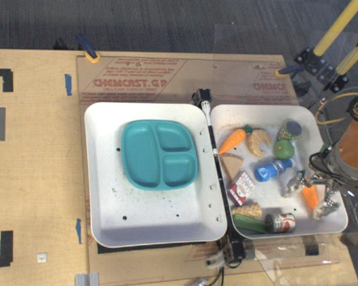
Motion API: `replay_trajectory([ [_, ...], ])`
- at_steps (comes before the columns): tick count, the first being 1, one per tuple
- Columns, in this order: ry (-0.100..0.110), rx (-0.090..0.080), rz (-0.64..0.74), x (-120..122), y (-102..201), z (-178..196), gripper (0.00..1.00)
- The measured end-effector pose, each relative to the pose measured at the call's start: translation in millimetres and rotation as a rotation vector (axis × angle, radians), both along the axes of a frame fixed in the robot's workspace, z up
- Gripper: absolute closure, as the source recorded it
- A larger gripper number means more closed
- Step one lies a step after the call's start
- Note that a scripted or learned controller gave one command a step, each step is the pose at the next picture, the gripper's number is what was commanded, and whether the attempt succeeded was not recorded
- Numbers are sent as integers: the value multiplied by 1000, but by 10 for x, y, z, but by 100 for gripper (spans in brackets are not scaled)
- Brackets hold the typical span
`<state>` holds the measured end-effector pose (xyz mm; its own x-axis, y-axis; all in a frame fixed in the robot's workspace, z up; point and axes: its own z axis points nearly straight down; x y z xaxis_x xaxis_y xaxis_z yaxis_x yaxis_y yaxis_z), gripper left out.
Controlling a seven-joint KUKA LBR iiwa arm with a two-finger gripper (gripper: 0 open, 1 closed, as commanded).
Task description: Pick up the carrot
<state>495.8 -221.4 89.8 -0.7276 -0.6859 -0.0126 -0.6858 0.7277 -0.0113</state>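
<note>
An orange carrot (232, 140) with a green top lies at the back left of the right bin (304, 113), close to the divider. My gripper (311, 195) is low over that bin's front right corner, far from this carrot. Its metal fingers (295, 183) stand apart, open, on either side of a second small orange tapered piece (310, 198) that looks like another carrot. Neither finger is visibly pressing on that piece, which seems to rest on the bin floor.
The right bin also holds a tan biscuit (260, 142), a green fruit (283, 149), a blue bottle (271, 170), a snack packet (243, 187), a cucumber (249, 222) and a can (281, 221). A teal divided plate (160, 154) sits in the left bin (107, 207).
</note>
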Motion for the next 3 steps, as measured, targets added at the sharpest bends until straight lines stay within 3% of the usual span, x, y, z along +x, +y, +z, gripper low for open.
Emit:
replay_trajectory([
  [1, 7, 6, -190, -63, 8, -3, 0],
  [2, -2, 1, 122, -11, 16, -1, 0],
  [3, -2, -4, 267, -75, 13, 2, 0],
])
